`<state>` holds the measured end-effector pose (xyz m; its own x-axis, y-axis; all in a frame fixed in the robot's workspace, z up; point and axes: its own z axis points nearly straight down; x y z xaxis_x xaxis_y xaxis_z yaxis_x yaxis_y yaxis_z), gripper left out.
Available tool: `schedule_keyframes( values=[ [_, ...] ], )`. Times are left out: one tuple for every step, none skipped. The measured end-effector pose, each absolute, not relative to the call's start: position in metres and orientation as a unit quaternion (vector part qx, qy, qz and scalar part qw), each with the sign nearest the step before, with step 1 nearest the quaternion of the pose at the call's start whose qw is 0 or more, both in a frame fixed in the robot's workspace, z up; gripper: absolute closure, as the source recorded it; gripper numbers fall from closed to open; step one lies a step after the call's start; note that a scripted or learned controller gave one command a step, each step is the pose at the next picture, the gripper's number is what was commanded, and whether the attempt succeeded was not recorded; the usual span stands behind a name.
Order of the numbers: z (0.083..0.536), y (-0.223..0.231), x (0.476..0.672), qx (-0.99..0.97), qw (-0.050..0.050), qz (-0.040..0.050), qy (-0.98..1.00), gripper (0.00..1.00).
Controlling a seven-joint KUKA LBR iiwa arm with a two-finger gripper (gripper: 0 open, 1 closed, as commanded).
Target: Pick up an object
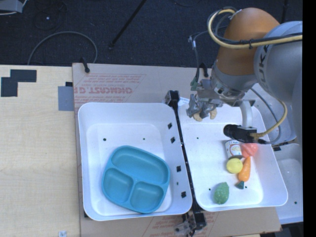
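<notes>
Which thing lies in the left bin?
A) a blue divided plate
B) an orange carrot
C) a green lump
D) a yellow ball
A, since the blue divided plate rests in the left bin, while the yellow ball, orange carrot and green lump all sit in the right bin.
</notes>
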<state>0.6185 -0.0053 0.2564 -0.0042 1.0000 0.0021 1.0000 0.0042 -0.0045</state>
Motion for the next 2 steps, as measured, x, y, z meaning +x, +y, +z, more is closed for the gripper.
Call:
schedule_keyframes(
  values=[
    [0.251,0.045,0.617,-0.705,0.002,0.0011,-0.709,1.00],
    [0.232,0.090,0.606,-0.706,0.003,0.0019,-0.709,1.00]
  ],
)
